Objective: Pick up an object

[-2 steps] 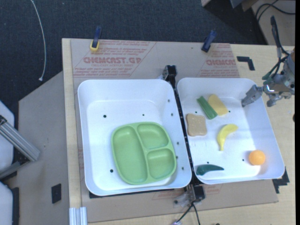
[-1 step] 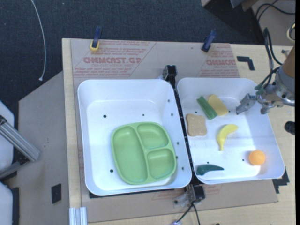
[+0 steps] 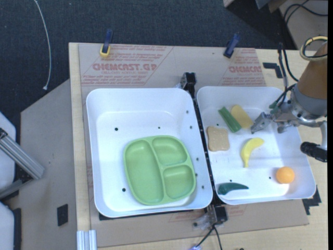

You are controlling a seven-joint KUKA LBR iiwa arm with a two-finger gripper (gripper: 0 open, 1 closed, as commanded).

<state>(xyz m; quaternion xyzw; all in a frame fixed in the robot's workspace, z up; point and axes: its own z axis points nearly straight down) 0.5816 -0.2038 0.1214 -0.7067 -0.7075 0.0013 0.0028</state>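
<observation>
Grey gripper (image 3: pixel 266 120) near right bin (image 3: pixel 307 184) rim

Divided plate (image 3: pixel 158 169) in left bin (image 3: pixel 99 105), banana (image 3: pixel 250 150) in right bin (image 3: pixel 208 95)

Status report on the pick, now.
Pincer low over the right bin, nothing between its fingers. Banana nearest, just below it, untouched. Green stick and yellow piece to its left; no obstruction seen.
</observation>
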